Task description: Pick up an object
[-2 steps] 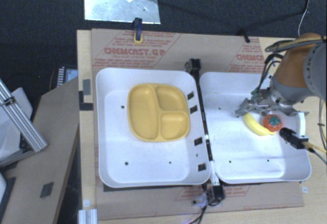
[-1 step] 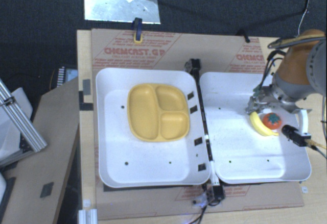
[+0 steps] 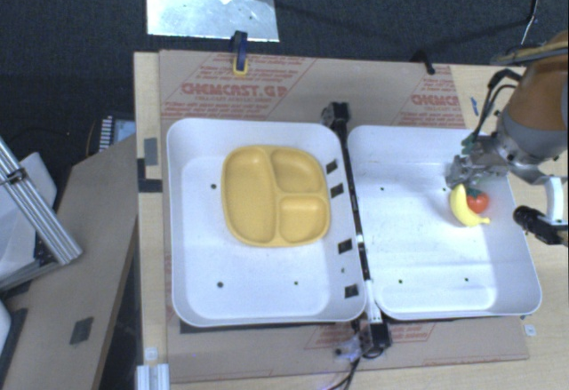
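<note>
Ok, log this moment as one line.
arm: over right bin | gripper: above banana, tomato | grasp: unconfirmed | left bin: yellow divided plate

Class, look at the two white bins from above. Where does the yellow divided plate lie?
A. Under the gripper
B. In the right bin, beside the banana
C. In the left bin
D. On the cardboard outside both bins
C: the yellow divided plate lies flat in the left bin, while the banana is in the right bin near the gripper.
</note>
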Robot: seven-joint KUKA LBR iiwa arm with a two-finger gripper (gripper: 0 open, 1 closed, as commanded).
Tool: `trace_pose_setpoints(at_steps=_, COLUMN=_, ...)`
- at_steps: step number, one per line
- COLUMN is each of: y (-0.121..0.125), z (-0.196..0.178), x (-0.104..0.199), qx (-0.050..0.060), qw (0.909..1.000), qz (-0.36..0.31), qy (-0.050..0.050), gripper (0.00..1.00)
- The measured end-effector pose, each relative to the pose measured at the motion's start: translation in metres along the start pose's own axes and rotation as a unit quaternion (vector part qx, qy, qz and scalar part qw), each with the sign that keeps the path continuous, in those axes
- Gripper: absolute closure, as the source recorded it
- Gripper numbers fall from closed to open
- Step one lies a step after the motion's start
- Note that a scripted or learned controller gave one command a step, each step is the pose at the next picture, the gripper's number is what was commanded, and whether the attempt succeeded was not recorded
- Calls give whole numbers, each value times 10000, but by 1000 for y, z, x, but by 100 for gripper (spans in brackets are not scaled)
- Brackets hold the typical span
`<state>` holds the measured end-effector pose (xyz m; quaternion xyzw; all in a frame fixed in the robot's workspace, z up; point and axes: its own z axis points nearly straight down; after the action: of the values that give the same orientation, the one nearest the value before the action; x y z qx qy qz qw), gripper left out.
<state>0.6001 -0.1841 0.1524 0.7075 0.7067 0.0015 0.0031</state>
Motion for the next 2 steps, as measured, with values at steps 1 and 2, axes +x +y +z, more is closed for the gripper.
trace_pose_setpoints(at_steps=1, y=-6, z=-56, x=6, qx=-2, qw=10000, qz=-25, qy=3, gripper=100)
trace_pose_setpoints(at_steps=2, y=-4, z=-93, x=5, qx=3, qw=10000, qz=-27, qy=3, gripper=100)
